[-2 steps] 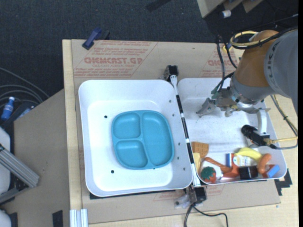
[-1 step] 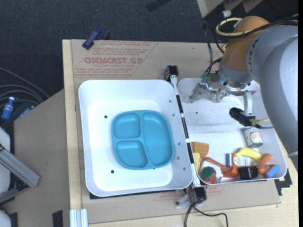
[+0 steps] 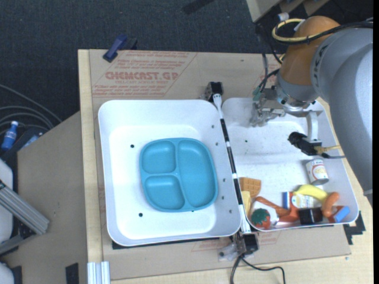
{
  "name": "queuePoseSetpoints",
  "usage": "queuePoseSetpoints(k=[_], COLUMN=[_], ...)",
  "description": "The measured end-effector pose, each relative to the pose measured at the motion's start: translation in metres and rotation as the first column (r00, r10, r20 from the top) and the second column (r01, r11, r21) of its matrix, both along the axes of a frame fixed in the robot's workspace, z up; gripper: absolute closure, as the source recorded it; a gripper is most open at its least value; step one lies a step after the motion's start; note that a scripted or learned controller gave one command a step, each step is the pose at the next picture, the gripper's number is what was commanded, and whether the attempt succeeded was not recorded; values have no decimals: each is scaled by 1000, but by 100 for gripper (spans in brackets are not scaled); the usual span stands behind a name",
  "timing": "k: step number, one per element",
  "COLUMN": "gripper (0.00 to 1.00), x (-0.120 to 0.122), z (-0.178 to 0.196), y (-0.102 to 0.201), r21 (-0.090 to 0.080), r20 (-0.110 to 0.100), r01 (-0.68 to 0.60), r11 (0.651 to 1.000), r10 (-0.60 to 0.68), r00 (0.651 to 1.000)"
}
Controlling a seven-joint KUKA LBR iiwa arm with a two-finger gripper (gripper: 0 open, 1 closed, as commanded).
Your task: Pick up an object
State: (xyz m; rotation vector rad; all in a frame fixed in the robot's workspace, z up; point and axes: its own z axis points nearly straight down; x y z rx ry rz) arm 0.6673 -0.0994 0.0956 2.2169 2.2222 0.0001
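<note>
Pincer (image 3: 260, 116) over right bin (image 3: 269, 149), grip state unclear, bench (image 3: 142, 73) printed "CHEMCAST GP"

Only thing I can actually read from here is "CHEMCAST GP" in red on the brown protective sheet (image 3: 145, 70) covering the bench. There's smaller red print around it, way too tiny to make out.

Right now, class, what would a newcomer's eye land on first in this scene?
Probably the blue divided plate, lying alone in the left bin. Next, the colourful heap of toy food crowded into the near corner of the right bin. Last, the big grey arm with its claw over that bin's far end.
</note>
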Motion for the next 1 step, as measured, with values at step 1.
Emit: queuePoseSetpoints(k=[1], gripper=[0], x=[0], z=[0], y=[0], r21=[0], r20=[-1], r01=[0], r11=[1000], r10=[0], r00=[1000])
